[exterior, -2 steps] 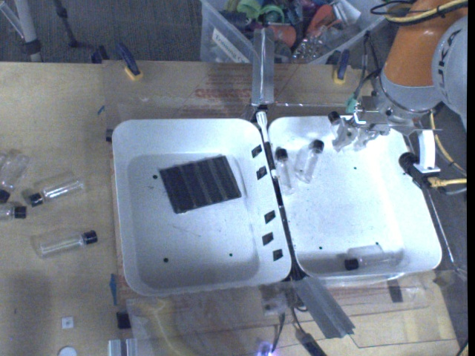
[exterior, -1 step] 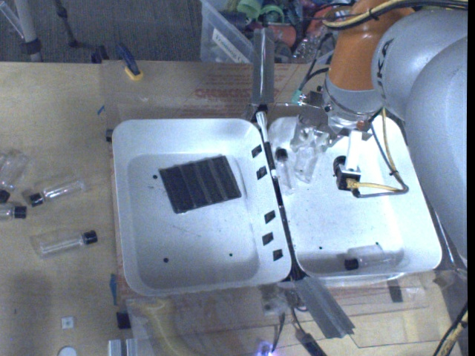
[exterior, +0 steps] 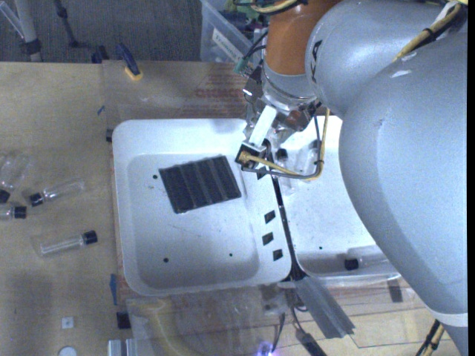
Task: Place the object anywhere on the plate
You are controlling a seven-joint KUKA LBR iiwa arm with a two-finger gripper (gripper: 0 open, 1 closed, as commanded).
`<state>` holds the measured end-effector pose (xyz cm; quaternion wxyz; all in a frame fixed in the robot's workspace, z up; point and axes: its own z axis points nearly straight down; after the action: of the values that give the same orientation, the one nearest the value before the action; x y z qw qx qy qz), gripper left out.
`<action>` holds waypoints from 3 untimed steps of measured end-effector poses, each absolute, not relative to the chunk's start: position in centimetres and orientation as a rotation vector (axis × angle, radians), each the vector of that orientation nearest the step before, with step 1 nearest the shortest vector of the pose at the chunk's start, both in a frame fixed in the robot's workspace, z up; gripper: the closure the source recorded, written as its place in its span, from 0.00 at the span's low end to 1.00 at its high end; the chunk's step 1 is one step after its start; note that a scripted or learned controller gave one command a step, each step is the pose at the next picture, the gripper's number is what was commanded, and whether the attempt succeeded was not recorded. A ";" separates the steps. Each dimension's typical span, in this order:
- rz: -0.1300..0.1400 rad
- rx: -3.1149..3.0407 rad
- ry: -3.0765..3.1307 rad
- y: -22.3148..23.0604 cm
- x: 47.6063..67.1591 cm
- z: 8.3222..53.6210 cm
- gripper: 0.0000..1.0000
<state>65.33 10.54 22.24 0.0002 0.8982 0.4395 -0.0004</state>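
Wooden bench (exterior: 52, 110), left bin (exterior: 120, 199), right bin (exterior: 326, 228) beside it, clear vials (exterior: 65, 242) lying far left

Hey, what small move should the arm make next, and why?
Probably shift the gripper toward the view's bottom right, over the small clear vial. The vial lies in the right bin near its front wall, the dark ribbed plate in the left bin bears nothing, and the gripper hangs over the bins' shared edge.

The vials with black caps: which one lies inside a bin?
The vial in the right bin, near its front rim; the others lie on the bench, left of the left bin.
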 end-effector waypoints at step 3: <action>-0.001 2.157 2.285 22.4 47.9 19.5 1.00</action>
<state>47.91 22.39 19.53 -0.0002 0.6865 0.7271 -0.0004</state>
